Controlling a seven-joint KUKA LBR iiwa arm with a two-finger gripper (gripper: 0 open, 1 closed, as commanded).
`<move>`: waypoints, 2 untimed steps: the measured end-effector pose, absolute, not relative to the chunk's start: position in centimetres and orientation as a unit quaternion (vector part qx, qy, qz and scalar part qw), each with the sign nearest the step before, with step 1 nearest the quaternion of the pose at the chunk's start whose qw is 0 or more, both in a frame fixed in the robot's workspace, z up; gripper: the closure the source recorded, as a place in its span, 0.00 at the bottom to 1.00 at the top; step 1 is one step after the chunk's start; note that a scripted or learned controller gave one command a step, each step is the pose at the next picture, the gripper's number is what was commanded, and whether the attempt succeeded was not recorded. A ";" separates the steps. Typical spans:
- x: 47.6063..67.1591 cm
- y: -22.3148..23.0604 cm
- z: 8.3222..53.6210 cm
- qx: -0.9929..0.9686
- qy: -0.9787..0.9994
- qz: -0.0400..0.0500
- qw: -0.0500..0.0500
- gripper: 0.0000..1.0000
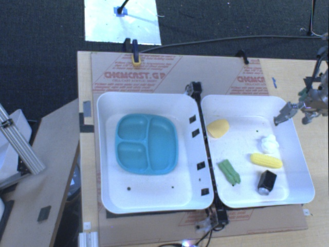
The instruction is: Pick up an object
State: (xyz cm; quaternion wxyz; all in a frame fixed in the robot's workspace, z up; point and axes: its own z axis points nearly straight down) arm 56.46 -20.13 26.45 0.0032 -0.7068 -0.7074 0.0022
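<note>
Gripper [288, 115], its grip state unreadable, hovers over the right bin's [241, 202] far right corner; nothing lifted yet. The corn [266, 160], can [266, 182] and lemon [218, 128] lie inside, untouched.

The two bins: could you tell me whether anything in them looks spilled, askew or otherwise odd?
Nothing stands out. The blue plate lies flat in the left bin; the lemon, corn, green pod, black can and white lump lie apart in the right bin.
</note>
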 end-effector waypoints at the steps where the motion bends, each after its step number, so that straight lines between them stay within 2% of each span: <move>1: 56.7 -20.1 27.0 -0.706 -0.708 0.000 -0.001 0.00; 2: 56.1 -19.2 21.8 -0.706 -0.708 0.000 0.001 0.00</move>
